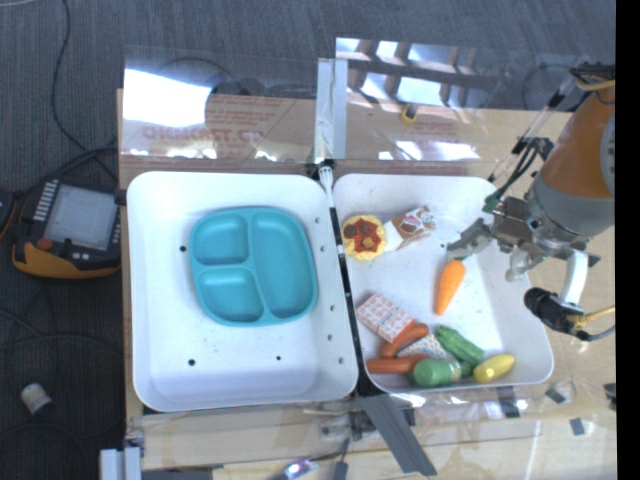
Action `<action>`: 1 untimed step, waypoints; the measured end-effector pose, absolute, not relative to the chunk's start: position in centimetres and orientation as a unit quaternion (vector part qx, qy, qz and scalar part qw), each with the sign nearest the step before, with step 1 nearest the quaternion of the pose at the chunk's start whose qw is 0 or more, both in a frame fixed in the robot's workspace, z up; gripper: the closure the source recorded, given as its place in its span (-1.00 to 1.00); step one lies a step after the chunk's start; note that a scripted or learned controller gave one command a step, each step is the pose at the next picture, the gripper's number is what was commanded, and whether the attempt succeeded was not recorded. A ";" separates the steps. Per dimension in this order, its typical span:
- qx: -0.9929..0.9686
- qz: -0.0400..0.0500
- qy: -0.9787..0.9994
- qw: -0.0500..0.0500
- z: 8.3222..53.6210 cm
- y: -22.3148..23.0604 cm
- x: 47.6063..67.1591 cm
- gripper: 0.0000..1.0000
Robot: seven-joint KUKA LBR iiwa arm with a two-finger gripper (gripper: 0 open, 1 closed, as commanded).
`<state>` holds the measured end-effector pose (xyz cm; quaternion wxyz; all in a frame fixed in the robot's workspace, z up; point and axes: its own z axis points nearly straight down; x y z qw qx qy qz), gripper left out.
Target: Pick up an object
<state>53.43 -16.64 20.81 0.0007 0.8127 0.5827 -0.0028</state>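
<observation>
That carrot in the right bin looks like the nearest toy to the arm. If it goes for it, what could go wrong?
1. The carrot is smooth and tapered, so it might slip out of a pinch.
2. The tool sits close to the right bin wall and could bump its rim while descending.
3. The toys heaped in the near corner, like the green pepper, could get nudged.

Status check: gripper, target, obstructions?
Gripper above right bin's right side. Orange toy carrot beside it, not held. Other toy food clustered nearby.
</observation>
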 end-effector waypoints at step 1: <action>0.822 -0.001 0.569 -0.001 9.5 -19.2 55.3 -1.00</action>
